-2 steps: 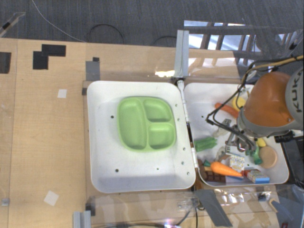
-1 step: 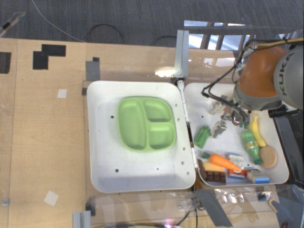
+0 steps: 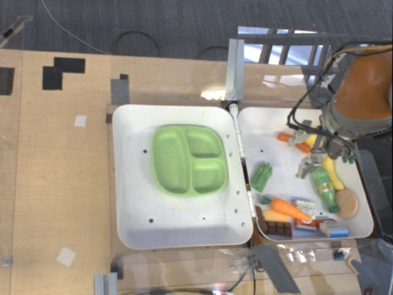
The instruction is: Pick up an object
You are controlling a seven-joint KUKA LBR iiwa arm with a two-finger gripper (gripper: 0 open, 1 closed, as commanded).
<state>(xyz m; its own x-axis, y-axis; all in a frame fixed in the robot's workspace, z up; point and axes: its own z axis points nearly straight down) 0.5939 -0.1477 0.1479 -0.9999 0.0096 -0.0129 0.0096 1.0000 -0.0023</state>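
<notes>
The right bin (image 3: pixel 270 128) holds several toy foods: a green pickle (image 3: pixel 261 176), an orange carrot (image 3: pixel 288 209), a green bottle (image 3: pixel 325 188), a yellow banana (image 3: pixel 333 173), a tan cookie (image 3: pixel 347 203), a brown chocolate bar (image 3: pixel 274 225) and a small orange piece (image 3: pixel 284 137). My gripper (image 3: pixel 309 165) hangs low over the right half of this bin, just left of the green bottle and the banana. Its metal fingers (image 3: pixel 304 168) point down with nothing visibly between them.
The left bin (image 3: pixel 132 220) bears a green divided plate (image 3: pixel 188 159). A metal post (image 3: pixel 234 72) stands behind the wall between the bins. A small box (image 3: pixel 304 206) and a blue and red piece (image 3: pixel 334 230) lie along the right bin's front edge.
</notes>
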